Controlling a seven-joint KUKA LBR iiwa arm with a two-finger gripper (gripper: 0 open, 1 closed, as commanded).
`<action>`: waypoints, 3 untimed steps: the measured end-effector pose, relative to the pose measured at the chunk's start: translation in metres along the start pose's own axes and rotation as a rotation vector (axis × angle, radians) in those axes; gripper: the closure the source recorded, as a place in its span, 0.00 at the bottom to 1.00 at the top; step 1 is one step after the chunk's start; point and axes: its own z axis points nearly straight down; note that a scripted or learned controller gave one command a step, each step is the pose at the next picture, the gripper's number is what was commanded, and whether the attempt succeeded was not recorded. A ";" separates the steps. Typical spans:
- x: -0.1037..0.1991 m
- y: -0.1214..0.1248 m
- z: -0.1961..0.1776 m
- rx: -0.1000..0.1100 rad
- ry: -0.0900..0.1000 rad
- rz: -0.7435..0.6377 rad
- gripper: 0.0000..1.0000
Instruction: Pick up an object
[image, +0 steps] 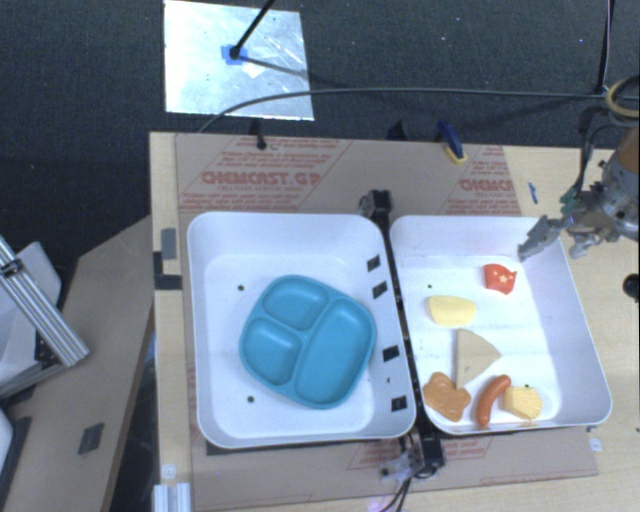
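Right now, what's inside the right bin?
The right bin holds six toy foods: a red piece, a yellow piece, a tan wedge, an orange piece, a sausage and a yellow chunk. Nothing looks covered; the tool is at its upper right rim.

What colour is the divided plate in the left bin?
Light blue divided plastic plate, seen in the camera view.

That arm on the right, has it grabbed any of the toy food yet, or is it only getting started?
Nothing looks picked up yet. The gripper sits above the upper right edge of the right bin, with nothing seen between its fingers. All the pieces lie in that bin: red piece, yellow piece, tan wedge, orange piece, sausage and cheese chunk. Left: descend, grip one, lift.
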 end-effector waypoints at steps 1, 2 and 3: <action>0.001 0.003 -0.007 -0.011 -0.003 -0.003 0.00; 0.000 0.004 0.055 -0.007 -0.001 -0.001 0.00; 0.009 0.010 0.108 -0.008 -0.001 -0.005 0.00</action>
